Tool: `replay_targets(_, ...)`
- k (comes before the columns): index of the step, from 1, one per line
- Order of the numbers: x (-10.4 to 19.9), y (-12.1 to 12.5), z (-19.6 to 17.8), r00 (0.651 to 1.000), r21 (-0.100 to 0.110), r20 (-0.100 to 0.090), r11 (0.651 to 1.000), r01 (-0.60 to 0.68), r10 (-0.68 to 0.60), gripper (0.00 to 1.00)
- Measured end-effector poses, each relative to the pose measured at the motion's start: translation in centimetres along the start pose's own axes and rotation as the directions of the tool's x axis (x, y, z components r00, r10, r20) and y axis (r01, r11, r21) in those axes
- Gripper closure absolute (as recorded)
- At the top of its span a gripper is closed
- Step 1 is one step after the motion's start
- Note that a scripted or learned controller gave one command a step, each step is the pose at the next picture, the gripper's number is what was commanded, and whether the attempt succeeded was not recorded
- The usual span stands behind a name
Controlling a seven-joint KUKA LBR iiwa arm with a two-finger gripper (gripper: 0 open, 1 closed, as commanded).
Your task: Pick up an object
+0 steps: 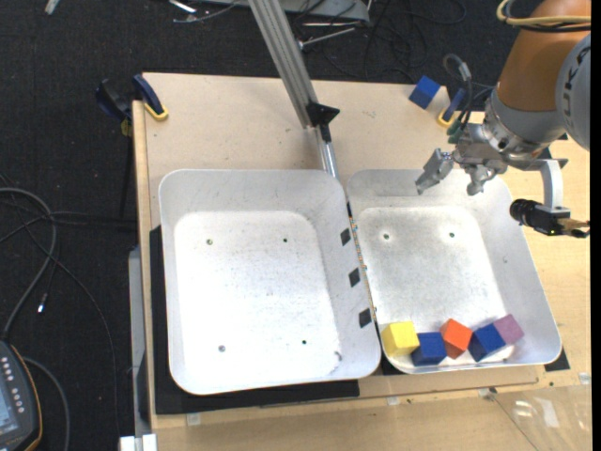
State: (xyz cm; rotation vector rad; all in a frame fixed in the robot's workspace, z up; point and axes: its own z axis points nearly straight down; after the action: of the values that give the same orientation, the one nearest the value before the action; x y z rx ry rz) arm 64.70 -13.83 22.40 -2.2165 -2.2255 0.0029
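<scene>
Camera view has the gripper (452, 177) hanging over the far rim of the right bin (526, 261), its two grey fingers (430, 178) spread apart with nothing between them. The blocks sit well away from it, all crowded along the bin's near wall, straight down the frame from the fingers. Nearest the bin's inner corner is the yellow cube (400, 336), then a blue cube (429, 348) just beside it, an orange cube (456, 335) tilted against that, a second blue cube (486, 341), and a pale purple cube (508, 328) at the outer end. They look like small, matte, square-edged blocks, packed close or touching.

Over to the gripper's left lies the left bin (188, 195), a shallow white tray with rounded corners and a speckled, scuffed floor, the same as its neighbour. Both rest on a tan wooden bench (235, 120). Behind the gripper, out on the bench, sits a lone blue block (425, 92). Above the wrist, the arm's orange band (540, 54) shows smooth and glossy.
</scene>
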Motion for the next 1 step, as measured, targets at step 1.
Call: replay_targets(1,-1.97,-10.80,-0.26,1.000,0.002,0.000,1.000,-0.009,0.009,0.00)
